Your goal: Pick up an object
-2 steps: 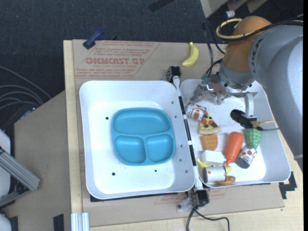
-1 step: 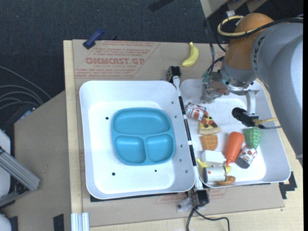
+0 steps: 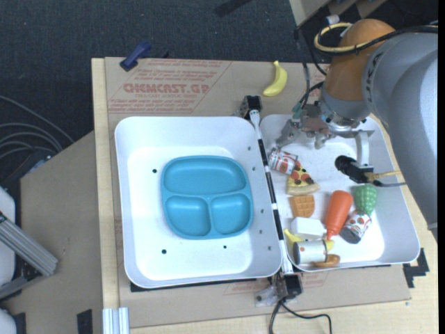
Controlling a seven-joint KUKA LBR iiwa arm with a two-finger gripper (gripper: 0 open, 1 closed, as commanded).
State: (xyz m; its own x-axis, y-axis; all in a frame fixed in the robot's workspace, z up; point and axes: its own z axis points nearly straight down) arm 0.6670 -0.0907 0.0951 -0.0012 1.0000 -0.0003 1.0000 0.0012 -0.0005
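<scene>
Dark, coarse carpet [image 3: 62, 19] surrounds the bench, whose flat top [image 3: 111, 96] is covered in pale brown paper with red print. At the bench's eleven o'clock corner lies a small blue plastic piece [image 3: 134, 56].

My left bin [image 3: 132, 138] is smooth white plastic with rounded corners. A glossy blue plate [image 3: 206, 195] sits at its centre, rounded and split into three compartments.

On the bare bench at twelve o'clock from the seam between the bins lies a curved yellow toy banana [image 3: 275, 80].

The right bin [image 3: 396, 235] holds the things I could pick, all small toy foods:
- A red-and-white can [image 3: 282, 163] lies on its side at ten o'clock, against the left wall.
- A wedge of pizza [image 3: 302, 179] touches the can at its five o'clock.
- A square orange waffle with a ridged face [image 3: 302, 205] lies just below the pizza.
- A plain white block [image 3: 306, 227] lies below the waffle.
- A white-and-orange cylinder [image 3: 309, 251] lies at seven o'clock by the front wall, with a brown sausage-like piece [image 3: 328, 260] beside it.
- A smooth tapered carrot [image 3: 338, 213] stands tilted at the centre.
- A bumpy green piece [image 3: 365, 198] is at the carrot's two o'clock.
- A dark can with a red label [image 3: 356, 227] is at its four o'clock.

My gripper [image 3: 311, 132] hangs at eleven o'clock in this bin, above the red can and apart from it. I cannot tell whether it is spread or closed, and I see nothing held in it.
</scene>
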